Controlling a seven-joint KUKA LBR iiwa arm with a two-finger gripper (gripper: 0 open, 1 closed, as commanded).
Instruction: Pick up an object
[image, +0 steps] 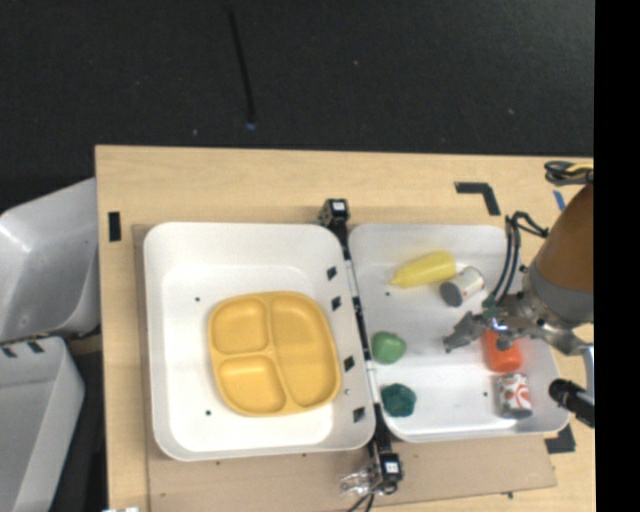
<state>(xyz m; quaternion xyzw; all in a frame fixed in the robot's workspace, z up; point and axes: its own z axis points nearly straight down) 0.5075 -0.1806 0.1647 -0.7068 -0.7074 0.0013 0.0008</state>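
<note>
- Broadly, the worktop (250, 180) carries two white bins side by side, and the arm (570, 250) comes in over the right bin (440, 420).
- Well away from the pincer, across the divider, the left bin (180, 300) holds a yellow tray (272, 353) with three compartments.
- Low over the right bin sits the pincer (490, 328), dark and metallic under the orange band; whether it is apart, together or clamped on anything I cannot tell.
- Just beyond the pincer, toward the bin's far wall, lies a yellow object (424, 269), tilted, with a grey cylinder (462, 289) beside its end and close above the pincer.
- Directly beneath and touching the outline of the pincer is an orange object (503, 354), partly covered by it; this looks the likeliest target, though nothing shows it gripped.
- Nearer the front wall from there, a small can (514, 394) with red and white print stands just beside the orange object.
- Off to the pincer's far side, toward the divider, a light green ball (388, 347) rests, and a darker green lump (398, 399) lies near it, closer to the front.
- As a judgement: the approach looks made, but every object appears to rest on the bin floor, so the grasp and the lift are not yet done.
</note>
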